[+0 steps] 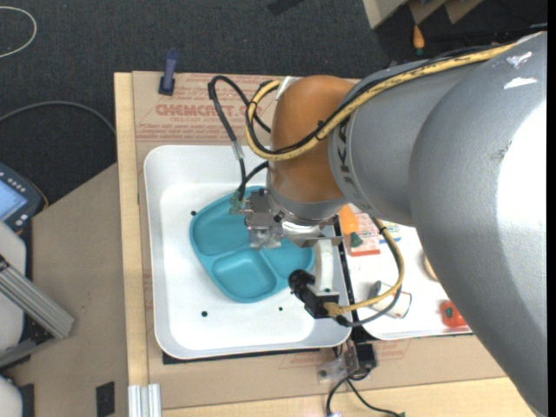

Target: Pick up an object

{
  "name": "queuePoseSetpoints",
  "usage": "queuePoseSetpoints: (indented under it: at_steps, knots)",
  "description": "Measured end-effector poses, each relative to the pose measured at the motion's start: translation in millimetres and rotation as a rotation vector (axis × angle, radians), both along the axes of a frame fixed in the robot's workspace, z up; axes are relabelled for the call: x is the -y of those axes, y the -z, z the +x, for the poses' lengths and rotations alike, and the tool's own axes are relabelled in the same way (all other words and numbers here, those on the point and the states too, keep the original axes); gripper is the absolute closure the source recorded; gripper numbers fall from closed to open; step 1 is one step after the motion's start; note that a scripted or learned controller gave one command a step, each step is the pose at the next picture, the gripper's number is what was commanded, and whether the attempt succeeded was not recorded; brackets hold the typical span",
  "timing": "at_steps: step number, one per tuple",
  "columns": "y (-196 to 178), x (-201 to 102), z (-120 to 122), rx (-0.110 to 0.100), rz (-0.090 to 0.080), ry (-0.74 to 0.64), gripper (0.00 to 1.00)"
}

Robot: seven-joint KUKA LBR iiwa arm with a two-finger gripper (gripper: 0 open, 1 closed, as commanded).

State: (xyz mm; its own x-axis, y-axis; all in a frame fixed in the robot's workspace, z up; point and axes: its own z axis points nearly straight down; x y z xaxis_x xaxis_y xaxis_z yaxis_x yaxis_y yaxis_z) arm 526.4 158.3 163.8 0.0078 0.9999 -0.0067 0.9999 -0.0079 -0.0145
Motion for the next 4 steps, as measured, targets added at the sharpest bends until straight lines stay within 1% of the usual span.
queuePoseSetpoints:
  at_steps: [1,2,3,4]
  knots:
    - [-211.4,13.7,16.2,0.034,0.011,-0.008,1.00]
    - [-248.0,-71.9,33.8,0.022,0.012,-0.017,1.00]
    - [-215.3,-66.5,-51.6,0.005,0.005,-0.011,1.00]
    - [-359.1,-66.0,-34.6,0.033,0.015,-0.010,1.00]
